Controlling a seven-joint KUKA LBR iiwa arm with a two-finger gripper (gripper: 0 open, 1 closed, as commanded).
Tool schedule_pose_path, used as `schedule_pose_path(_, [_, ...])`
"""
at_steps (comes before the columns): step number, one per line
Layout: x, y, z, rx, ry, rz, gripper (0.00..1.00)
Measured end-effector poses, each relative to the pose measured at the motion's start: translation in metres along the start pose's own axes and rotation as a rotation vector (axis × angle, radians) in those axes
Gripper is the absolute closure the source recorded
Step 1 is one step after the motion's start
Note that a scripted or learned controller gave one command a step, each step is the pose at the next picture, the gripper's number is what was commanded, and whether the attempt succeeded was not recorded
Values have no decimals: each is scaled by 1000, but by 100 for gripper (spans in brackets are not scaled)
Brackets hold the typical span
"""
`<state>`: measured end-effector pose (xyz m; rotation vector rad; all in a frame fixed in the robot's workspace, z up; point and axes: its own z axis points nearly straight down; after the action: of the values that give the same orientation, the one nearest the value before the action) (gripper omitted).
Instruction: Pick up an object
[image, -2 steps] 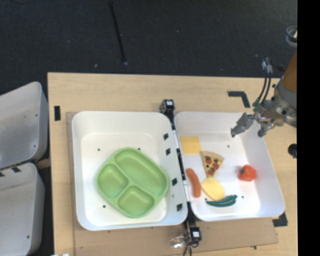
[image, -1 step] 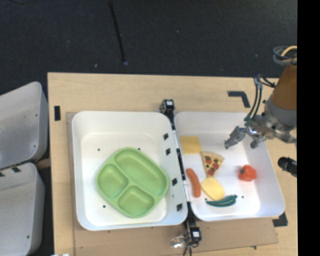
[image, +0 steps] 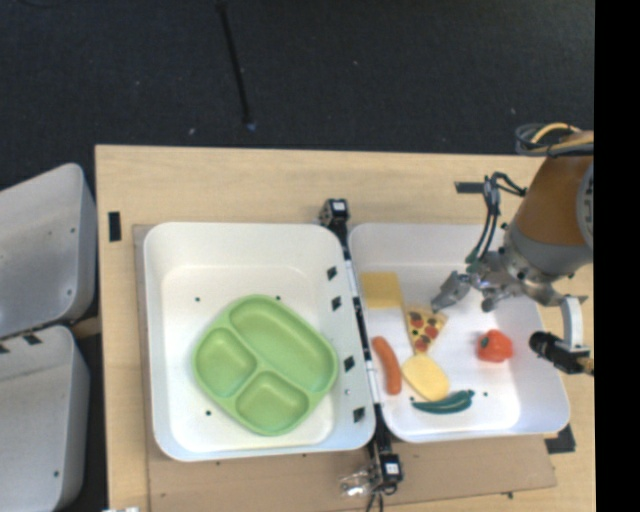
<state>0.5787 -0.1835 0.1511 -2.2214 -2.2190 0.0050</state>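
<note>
The right bin (image: 500, 420) holds several toy foods. A yellow cheese slice (image: 380, 291) lies at its left, with a pizza slice (image: 424, 327) just right of it. An orange sausage (image: 388, 364), a pale yellow chip-like piece (image: 427, 378) and a green chili (image: 443, 402) lie toward the front. A red tomato (image: 494, 346) sits at the right. My gripper (image: 470, 296) hangs over the bin's middle, above and right of the pizza slice. Its fingers are spread open and nothing is between them.
A green divided plate (image: 264, 363) lies in the left bin (image: 160, 300). The arm's orange band (image: 555, 205) and grey wrist cover the right bin's far right corner. A black fitting (image: 556, 349) sits by the bin's right wall.
</note>
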Motion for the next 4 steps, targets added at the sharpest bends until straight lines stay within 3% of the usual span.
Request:
schedule_pose_path(1, [-2,1,50,-6,-2,2,0])
schedule_pose_path(2, [-3,4,34,-16,-2,4,100])
schedule_pose_path(4, [-5,1,-92,-12,-2,-4,100])
